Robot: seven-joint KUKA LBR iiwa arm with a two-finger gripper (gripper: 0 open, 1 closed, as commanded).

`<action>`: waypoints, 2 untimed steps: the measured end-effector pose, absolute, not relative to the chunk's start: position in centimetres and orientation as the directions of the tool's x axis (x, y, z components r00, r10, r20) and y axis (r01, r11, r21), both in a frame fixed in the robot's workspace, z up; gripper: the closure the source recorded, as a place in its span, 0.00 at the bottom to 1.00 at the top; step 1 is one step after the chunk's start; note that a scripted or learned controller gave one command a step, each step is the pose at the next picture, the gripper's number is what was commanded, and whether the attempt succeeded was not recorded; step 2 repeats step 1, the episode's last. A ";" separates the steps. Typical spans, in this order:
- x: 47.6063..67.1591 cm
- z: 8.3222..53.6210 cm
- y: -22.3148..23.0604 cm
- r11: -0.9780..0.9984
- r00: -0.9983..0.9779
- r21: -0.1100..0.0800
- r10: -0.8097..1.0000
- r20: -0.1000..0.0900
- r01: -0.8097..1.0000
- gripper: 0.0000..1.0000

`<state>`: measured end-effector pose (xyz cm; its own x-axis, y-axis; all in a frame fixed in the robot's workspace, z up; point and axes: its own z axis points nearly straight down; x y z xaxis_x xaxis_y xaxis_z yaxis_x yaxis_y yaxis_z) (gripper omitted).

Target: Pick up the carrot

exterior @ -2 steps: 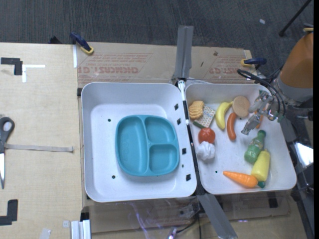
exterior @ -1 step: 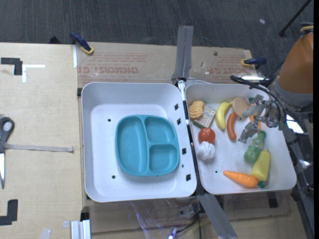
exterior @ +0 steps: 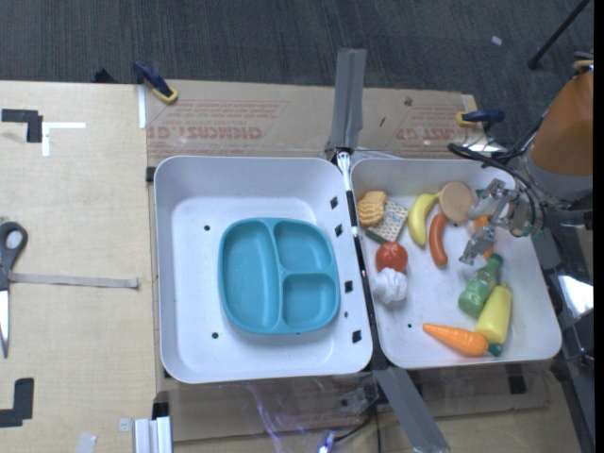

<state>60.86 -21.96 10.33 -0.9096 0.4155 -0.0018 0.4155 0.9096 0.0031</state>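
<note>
Tool hovers far from the carrot

The carrot [exterior: 456,339] lies at the right bin's [exterior: 425,352] near edge, touching a yellow bottle [exterior: 494,315]; the tool [exterior: 483,237], apparently empty and slightly open, should descend nearer, straddling its thick middle.

**Bench surface and the items resting directly upon it**

The bench [exterior: 75,243] presented a pale wood-grain top; two shallow white bins stood on it side by side, the left bin [exterior: 179,281] touching the right bin [exterior: 538,343] along a shared edge; a sheet of printed cardboard [exterior: 245,121] lay flat behind both bins; two blue-and-yellow clamps, one [exterior: 154,80] at the cardboard's left corner and one [exterior: 479,117] near its right, sat on its rear edge; scissors [exterior: 8,272] lay at the bench's left margin; black brackets [exterior: 24,121] marked that same side.
</note>
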 end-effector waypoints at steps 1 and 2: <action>61.0 11.4 -22.0 0.911 -0.910 0.003 0.413 -0.009 0.413 1.00; 61.0 11.4 -22.0 0.911 -0.910 0.003 0.413 -0.009 0.413 1.00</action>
